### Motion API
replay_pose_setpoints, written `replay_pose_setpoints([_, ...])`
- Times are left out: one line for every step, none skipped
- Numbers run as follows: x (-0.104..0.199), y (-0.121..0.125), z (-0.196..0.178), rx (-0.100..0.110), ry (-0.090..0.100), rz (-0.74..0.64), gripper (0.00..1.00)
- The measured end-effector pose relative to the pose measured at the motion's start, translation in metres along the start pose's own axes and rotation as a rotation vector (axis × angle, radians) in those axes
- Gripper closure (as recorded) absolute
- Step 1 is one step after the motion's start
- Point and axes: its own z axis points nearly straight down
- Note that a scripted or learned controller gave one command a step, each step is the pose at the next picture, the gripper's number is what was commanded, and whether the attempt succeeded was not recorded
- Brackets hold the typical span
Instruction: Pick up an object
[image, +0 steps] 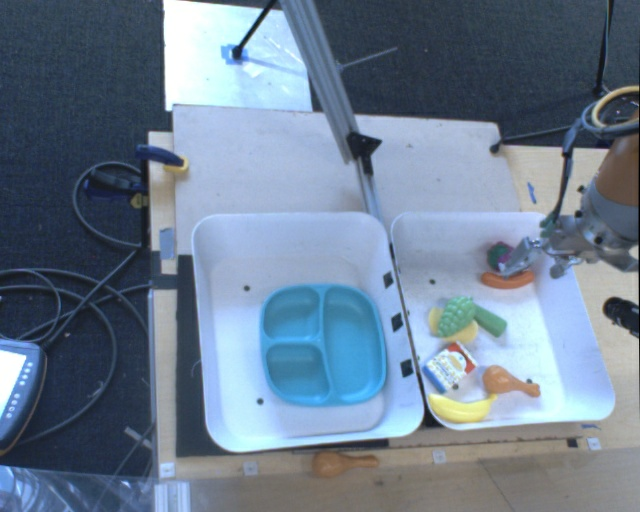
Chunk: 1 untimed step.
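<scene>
My gripper (520, 257) reaches in from the right edge over the far right part of the right bin (590, 345). It sits right at a small dark purple and green toy (499, 254), which lies just above an orange-red sausage-shaped toy (508, 281). Whether it touches the toy is unclear. Lower in the same bin lie a green bunch of grapes (459, 312) on a yellow piece (441, 322), a green block (490, 322), a small printed box (449, 367), a brown drumstick (510, 381) and a yellow banana (462, 407).
The left bin (225, 300) holds a blue divided plate (323, 343). A second drumstick (345, 462) lies on the bench in front of the bins. A slanted metal rod (335, 90) crosses the bench behind them. Cables lie on the floor at left.
</scene>
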Motion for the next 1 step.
replay_pose_setpoints([0.0000,0.0000,-0.0001,0.000,0.000,0.000,0.00])
